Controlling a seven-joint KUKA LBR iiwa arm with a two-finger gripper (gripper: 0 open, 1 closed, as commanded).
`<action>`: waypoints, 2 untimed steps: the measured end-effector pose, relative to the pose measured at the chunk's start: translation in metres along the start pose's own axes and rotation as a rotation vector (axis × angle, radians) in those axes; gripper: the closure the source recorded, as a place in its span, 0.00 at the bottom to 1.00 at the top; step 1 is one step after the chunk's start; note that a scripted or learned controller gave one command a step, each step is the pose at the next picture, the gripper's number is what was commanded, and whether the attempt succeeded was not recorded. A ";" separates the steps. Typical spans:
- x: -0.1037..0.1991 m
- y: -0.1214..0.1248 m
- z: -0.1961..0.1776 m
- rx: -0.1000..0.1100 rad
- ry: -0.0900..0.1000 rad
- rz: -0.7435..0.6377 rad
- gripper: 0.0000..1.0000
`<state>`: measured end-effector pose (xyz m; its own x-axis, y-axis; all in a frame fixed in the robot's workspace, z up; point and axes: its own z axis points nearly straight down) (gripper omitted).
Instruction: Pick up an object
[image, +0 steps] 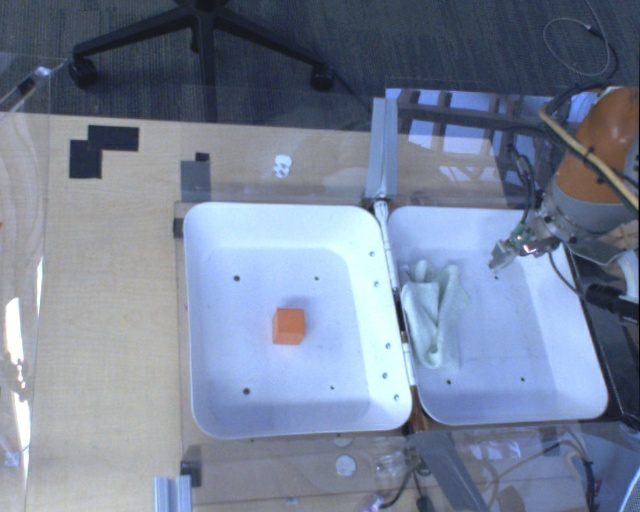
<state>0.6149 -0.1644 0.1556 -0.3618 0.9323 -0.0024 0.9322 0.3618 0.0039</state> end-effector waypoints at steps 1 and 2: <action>-0.021 0.036 -0.013 -0.005 -0.004 -0.252 1.00; -0.013 0.055 -0.006 -0.005 -0.004 -0.597 1.00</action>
<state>0.6713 -0.1565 0.1614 -0.8233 0.5676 -0.0094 0.5675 0.8233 0.0057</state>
